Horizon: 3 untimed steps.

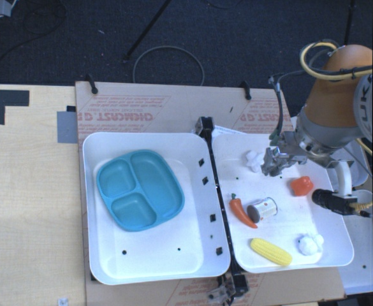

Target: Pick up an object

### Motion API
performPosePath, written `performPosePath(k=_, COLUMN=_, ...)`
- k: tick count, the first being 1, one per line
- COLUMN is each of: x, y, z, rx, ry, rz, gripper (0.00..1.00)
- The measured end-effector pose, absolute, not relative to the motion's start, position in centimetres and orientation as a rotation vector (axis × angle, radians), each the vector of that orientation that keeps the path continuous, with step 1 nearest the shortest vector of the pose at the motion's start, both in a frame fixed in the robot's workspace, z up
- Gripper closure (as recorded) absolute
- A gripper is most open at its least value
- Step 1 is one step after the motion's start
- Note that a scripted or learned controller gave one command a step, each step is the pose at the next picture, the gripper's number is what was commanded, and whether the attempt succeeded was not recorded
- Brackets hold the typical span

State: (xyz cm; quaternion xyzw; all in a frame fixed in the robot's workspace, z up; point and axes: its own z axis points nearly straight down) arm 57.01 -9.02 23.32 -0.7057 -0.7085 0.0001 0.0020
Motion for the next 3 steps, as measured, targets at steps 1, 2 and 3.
performPosePath(k=1, x=57.8, y=-3.5, z=22.6, rx=-2.213, ry=-2.223, rz=0.002, gripper=1.00)
performPosePath(k=2, x=57.5, y=2.9, z=22.7, rx=-2.211, ry=-2.224, rz=0.001, gripper=1.00)
performPosePath(k=3, x=57.7, y=8.0, z=21.7, rx=-2.213, ry=-2.223, rz=0.004, gripper=1.00)
